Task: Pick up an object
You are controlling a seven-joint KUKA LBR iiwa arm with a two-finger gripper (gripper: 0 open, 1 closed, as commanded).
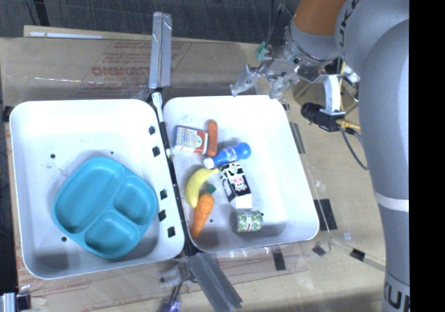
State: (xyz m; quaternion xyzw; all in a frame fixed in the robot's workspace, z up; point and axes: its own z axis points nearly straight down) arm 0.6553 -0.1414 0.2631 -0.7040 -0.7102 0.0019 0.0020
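Nearest the lens, the grey arm [389,151] filled the right side. Its gripper [268,81] hung over the far rim of the right bin [295,165], fingers spread and empty. Below it lay a sausage [212,137], blue bottle [231,154], banana [198,184] and carrot [202,213], touching; a descent there risked nudging neighbours and closing on nothing.

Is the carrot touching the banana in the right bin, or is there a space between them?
Touching. In the camera view, the green top of the carrot lies against the lower end of the banana, with no white floor of the right bin showing between them.
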